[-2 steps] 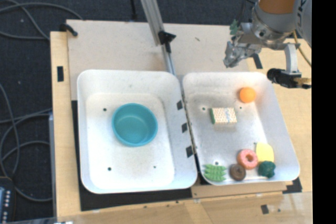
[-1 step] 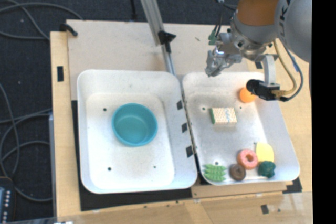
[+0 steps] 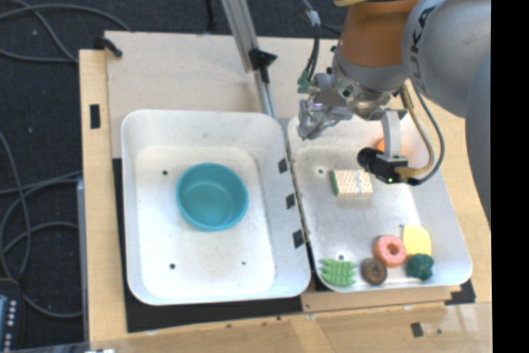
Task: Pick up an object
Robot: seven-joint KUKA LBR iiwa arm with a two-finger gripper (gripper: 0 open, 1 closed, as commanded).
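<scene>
My gripper (image 3: 312, 126) hangs over the far left corner of the right bin (image 3: 450, 215), above the divider between the bins, with nothing seen between its fingers. A tan block with a green end (image 3: 351, 182) lies in the right bin, a little in front and to the right of the gripper. Along that bin's near edge sit a green ridged piece (image 3: 336, 269), a brown donut (image 3: 374, 271), a pink donut (image 3: 388, 250), a yellow piece (image 3: 417, 240) and a dark green piece (image 3: 421, 265). An orange object (image 3: 383, 146) is partly hidden behind the arm's cable.
A teal bowl (image 3: 212, 194) stands in the middle of the left bin (image 3: 140, 260). A slanted aluminium post (image 3: 240, 21) rises behind the bins, close to the gripper's left. The orange-banded arm fills the upper right.
</scene>
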